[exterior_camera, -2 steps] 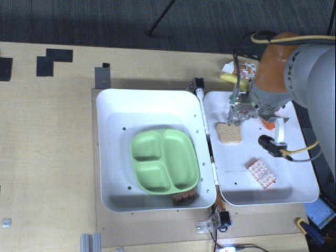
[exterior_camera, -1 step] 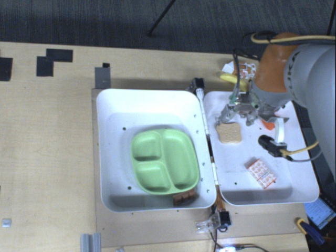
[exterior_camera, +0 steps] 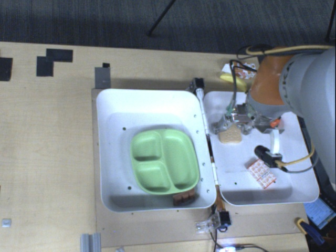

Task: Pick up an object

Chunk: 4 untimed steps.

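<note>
Bench: the pale wooden bench (exterior_camera: 47, 156) carried two bins side by side, with flat black patches (exterior_camera: 54, 62) on its far left part.
Arm: the grey arm with an orange band (exterior_camera: 310, 83) reached in from the right and was bent down over the far half of the right bin.
Left bin: the shallow white left bin (exterior_camera: 113, 109) held the plate and a brown thing.
Right bin: the shallow white right bin (exterior_camera: 294, 185) touched the left bin along their shared rim and held the smaller things.
Plate: the light green plastic plate with three compartments (exterior_camera: 165, 159) lay flat near the middle of the left bin, towards its near side.
Gripper: the metal two-finger gripper (exterior_camera: 234, 122) hung low over the far left part of the right bin, just above the tan block. How far open it was could not be told, and nothing could be seen in its hold.
Tan block: the small tan rounded block (exterior_camera: 230, 136) lay on the floor of the right bin near the left wall, right under the gripper. Whether they touched was unclear.
Packet: the small red-and-white patterned square packet (exterior_camera: 261, 173) lay flat near the middle of the right bin, well apart from the tan block.
White stick: the short white stick (exterior_camera: 275, 140) lay to the right of the tan block.
Brown thing: the small dark brown thing (exterior_camera: 184, 198) sat at the plate's near edge, against the left bin's near wall, partly hidden.
</note>
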Each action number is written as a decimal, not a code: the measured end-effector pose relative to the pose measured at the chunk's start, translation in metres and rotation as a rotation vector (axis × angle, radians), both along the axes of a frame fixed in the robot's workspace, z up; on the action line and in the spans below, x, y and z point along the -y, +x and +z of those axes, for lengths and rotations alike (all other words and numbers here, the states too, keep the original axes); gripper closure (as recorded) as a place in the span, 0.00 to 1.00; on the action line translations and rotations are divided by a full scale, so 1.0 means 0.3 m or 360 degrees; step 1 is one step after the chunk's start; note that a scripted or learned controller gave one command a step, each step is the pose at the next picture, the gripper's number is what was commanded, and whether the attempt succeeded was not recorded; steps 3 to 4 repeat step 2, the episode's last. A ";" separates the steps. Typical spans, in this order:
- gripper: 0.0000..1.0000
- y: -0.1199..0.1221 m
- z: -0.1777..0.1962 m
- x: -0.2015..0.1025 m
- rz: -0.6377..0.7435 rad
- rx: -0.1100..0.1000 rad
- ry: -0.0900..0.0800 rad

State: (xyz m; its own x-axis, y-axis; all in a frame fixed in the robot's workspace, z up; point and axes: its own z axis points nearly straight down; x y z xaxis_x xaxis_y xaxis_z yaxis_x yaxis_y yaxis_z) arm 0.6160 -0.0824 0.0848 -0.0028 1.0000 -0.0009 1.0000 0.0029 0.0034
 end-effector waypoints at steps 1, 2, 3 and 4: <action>1.00 0.004 0.040 -0.003 0.0003 0.0006 0.0002; 1.00 0.034 0.338 -0.282 0.0006 0.0002 0.0004; 1.00 0.034 0.338 -0.282 0.0006 0.0002 0.0004; 1.00 0.034 0.338 -0.282 0.0006 0.0002 0.0004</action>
